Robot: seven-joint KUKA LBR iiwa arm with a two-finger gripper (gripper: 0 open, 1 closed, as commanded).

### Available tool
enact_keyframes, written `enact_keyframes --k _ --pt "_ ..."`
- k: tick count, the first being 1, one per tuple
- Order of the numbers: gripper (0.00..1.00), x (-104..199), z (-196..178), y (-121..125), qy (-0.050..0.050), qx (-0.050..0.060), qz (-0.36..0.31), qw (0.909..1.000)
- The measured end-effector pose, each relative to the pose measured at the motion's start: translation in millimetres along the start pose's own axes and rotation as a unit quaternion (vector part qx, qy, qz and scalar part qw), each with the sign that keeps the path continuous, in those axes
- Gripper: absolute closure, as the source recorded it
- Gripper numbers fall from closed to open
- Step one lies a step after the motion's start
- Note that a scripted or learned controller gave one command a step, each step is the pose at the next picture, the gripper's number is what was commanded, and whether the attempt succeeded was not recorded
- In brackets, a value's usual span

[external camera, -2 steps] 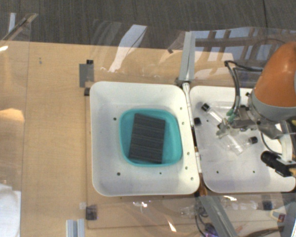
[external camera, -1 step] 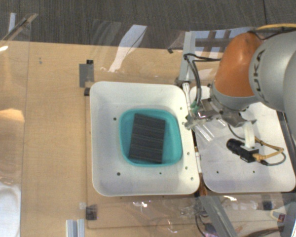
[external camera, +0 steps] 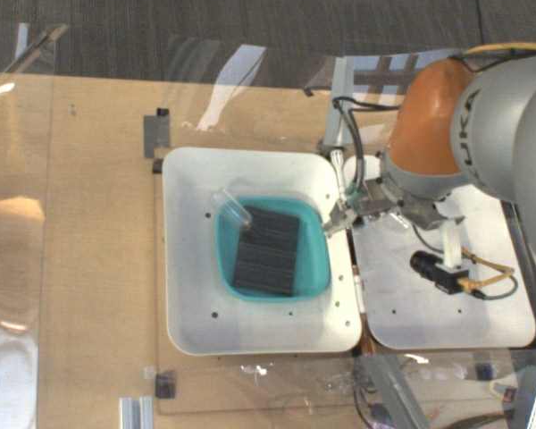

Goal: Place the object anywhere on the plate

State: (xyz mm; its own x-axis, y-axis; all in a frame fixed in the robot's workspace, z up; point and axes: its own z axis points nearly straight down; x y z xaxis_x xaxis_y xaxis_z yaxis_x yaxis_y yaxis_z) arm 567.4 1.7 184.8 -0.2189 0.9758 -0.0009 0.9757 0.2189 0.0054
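From my station, the arm (external camera: 469, 123) looms over the seam between the two bins on the counter (external camera: 89, 266). The left bin (external camera: 196, 320) holds the teal plate (external camera: 314, 271), and a dark ridged object (external camera: 268, 250) already lies flat on it, beside a clear tube (external camera: 233, 208). I judge the placing done. Whether the gripper (external camera: 344, 217) is spread or closed, I cannot tell.

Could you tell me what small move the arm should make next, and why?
Probably withdraw the pincer up and to the right, away from the left bin. The dark ridged object already lies flat on the teal plate, so the placing looks done, and the pincer sits at the bin's right rim, apart from the object.
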Motion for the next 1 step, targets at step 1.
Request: enact_keyframes --k 1 --pt "0.0 50.1 -83.4 44.8 0.0 -0.002 0.024 0.9997"
